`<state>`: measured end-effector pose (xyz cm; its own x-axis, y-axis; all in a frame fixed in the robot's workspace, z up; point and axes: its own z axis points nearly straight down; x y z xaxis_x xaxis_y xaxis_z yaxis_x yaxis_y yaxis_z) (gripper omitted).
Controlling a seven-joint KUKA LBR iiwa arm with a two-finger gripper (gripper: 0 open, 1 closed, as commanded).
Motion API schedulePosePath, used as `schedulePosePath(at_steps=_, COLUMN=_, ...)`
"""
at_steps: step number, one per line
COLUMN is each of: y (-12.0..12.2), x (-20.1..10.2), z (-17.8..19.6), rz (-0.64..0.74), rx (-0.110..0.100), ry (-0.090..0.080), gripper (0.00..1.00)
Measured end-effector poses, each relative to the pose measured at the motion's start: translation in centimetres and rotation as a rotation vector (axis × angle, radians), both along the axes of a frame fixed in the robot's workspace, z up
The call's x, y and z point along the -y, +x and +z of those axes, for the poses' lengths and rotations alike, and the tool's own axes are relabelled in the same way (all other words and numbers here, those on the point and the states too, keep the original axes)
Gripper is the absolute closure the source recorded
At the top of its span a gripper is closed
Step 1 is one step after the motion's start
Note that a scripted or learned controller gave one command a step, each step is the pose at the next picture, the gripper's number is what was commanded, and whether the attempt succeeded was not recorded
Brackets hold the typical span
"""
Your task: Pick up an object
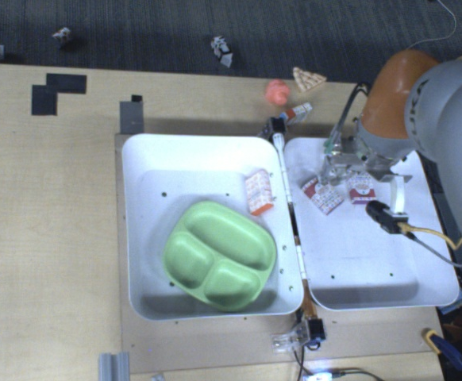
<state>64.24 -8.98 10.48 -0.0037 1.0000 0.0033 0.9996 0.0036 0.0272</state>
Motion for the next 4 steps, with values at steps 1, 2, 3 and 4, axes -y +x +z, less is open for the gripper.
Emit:
schedulePosePath(at_steps=1, y=2.4, x=7.2, z=8.0, rz=-0.002, rx=-0.019, ry=-0.006, gripper=1.0)
schedulePosePath(at_steps=2, y=2.4, x=7.0, z=7.8, rz=0.0, rx=-0.022, ry=-0.004, gripper=0.0)
schedulePosePath(at_steps=3, y=3.0, x=4.0, z=-1.2, rz=0.002, rx=-0.015, ry=-0.005, gripper=0.0)
schedulePosePath(at_steps=4, y=3.2, x=4.0, z=0.1, rz=0.006, rx=-0.008, ry=-0.009, gripper=1.0)
